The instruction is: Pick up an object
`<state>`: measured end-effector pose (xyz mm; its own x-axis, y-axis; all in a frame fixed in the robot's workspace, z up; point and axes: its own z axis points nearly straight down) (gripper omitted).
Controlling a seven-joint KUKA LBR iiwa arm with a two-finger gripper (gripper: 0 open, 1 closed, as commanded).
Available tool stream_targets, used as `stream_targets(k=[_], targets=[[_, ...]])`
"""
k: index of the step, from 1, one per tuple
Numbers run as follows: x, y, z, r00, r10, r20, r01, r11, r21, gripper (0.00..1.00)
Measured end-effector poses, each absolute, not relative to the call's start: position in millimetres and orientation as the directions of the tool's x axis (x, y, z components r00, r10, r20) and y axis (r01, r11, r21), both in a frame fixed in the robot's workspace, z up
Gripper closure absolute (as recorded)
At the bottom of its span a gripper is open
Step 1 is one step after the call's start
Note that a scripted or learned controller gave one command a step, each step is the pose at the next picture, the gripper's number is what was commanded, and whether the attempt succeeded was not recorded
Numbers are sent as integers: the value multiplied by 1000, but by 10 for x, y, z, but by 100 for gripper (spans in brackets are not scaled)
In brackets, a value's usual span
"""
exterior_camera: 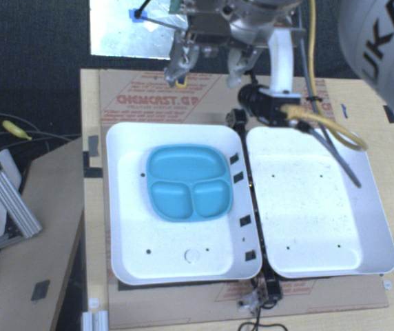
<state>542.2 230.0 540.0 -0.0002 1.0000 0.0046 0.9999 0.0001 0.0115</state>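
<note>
The blue divided plate point(187, 183) lies flat in the left bin point(125, 205), left of the frame's centre, and is the likely thing to be picked. The gripper point(207, 64) hangs at the upper middle of the frame, above the cardboard sheet point(156, 98) beyond the bins, well apart from the plate. The fingers point(181, 62) are seen spread apart, with nothing between them and nothing touched. For the step in hand, the gripper would best be brought over one raised rim of the plate, lowered squarely, and closed across that thin edge. The right bin point(321, 205) need not be approached.
</note>
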Motion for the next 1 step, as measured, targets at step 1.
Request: stream_targets(k=[1], targets=[[5402, 2304, 5463, -7, 1000, 3, 1000, 7, 4, 100]])
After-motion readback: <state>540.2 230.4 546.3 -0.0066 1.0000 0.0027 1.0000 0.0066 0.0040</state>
